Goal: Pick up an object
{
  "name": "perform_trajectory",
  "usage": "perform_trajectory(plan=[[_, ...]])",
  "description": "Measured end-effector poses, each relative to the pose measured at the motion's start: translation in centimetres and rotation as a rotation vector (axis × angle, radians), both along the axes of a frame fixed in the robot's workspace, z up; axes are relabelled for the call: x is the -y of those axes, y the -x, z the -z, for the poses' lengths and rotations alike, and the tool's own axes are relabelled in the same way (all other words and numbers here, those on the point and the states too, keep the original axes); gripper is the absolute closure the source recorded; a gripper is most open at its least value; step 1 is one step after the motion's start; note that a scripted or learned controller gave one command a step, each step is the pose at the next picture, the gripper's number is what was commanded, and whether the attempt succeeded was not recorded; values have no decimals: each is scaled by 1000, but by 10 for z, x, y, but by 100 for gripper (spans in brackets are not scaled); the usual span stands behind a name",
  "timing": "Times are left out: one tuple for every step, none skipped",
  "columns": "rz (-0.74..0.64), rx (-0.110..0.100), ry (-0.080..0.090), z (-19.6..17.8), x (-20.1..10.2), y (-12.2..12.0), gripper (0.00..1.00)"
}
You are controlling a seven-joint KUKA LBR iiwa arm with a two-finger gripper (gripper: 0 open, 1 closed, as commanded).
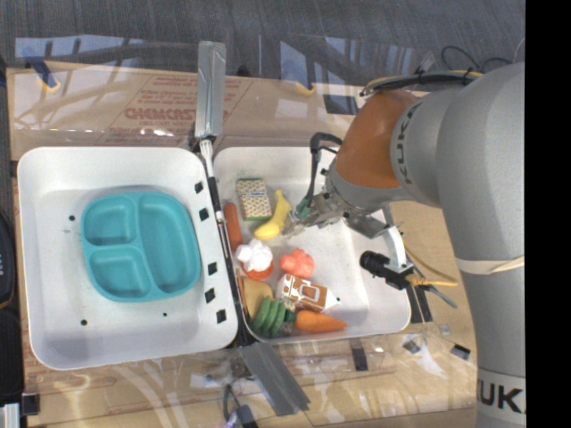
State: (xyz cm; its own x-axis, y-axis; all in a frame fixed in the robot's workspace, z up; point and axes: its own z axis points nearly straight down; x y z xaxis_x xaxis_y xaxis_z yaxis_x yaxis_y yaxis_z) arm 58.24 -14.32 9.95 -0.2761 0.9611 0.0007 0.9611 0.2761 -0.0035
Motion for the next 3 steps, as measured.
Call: perform_trajectory(plan=[[0, 0, 0, 0, 0, 0, 0], [14, 0, 0, 9, -26, -57, 0], [-188, 1, -1, 8, 6, -75, 0]])
